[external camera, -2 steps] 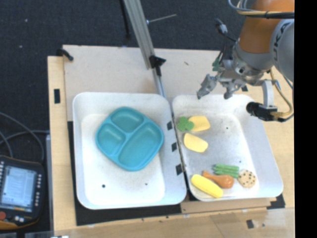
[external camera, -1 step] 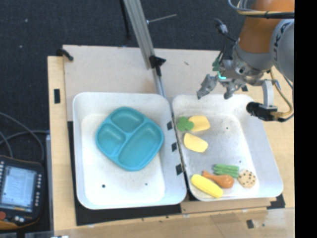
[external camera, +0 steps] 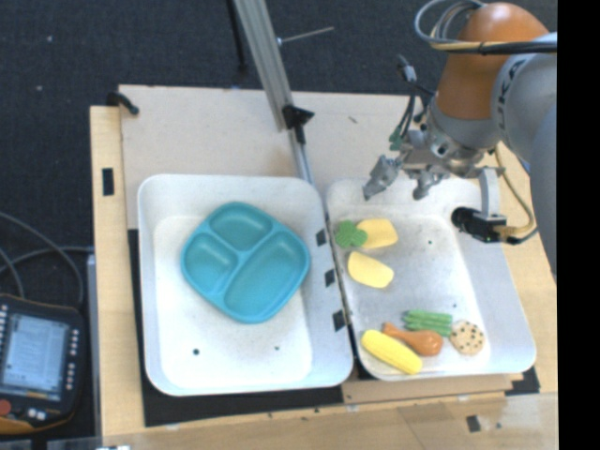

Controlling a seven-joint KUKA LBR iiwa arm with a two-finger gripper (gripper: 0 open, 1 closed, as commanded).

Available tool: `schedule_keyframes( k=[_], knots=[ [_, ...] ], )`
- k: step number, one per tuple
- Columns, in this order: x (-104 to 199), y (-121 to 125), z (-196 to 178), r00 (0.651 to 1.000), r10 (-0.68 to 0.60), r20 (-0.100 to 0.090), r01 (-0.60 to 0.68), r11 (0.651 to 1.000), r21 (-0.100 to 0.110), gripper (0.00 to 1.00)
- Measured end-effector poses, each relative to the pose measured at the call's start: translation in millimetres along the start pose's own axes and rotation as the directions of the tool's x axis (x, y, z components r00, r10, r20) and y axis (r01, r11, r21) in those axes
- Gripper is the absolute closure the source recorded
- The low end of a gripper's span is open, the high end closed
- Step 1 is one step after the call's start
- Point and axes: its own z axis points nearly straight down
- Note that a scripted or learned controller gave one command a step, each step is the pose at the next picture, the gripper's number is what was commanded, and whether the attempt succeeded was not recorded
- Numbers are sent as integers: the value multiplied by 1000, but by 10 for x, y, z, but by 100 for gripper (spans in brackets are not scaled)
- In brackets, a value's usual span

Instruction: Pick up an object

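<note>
The robot's hand [external camera: 401, 182] hangs over the far rim of the right-hand bin [external camera: 487, 279] in the upper right of the frame, its two fingers spread apart and carrying nothing, so the pick appears not yet begun: every candidate object lies in the bin below. Nearest the hand, toward the bin's upper left, a pale yellow block [external camera: 378, 233] touches a small green piece [external camera: 348, 234]; just below sits a second yellow lump [external camera: 369, 270]. Along the bin's near edge, at lower right of the frame, a yellow banana-like piece [external camera: 391, 352], an orange carrot-like piece [external camera: 417, 339], a green bean-like piece [external camera: 427, 321] and a speckled cookie [external camera: 467, 337] crowd together, some seemingly touching, though the slanted view leaves that unclear. The left-hand bin [external camera: 169, 345] holds a blue compartment plate [external camera: 246, 262]. A slanted metal post [external camera: 269, 64] rises from the counter [external camera: 206, 129] between the bins, just left of the hand, and looks the likeliest obstacle. What remains is the whole job: descend, close, lift.
</note>
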Motion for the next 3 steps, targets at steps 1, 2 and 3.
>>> schedule_keyframes(
  k=[1,2,3],
  knots=[
    [-6,-16,423,1000,1,0,-1,1000,0,0],
    [-24,-9,845,1000,2,0,-2,1000,0,0],
    [-32,8,702,1000,4,0,-4,1000,-7,100]
  ],
)
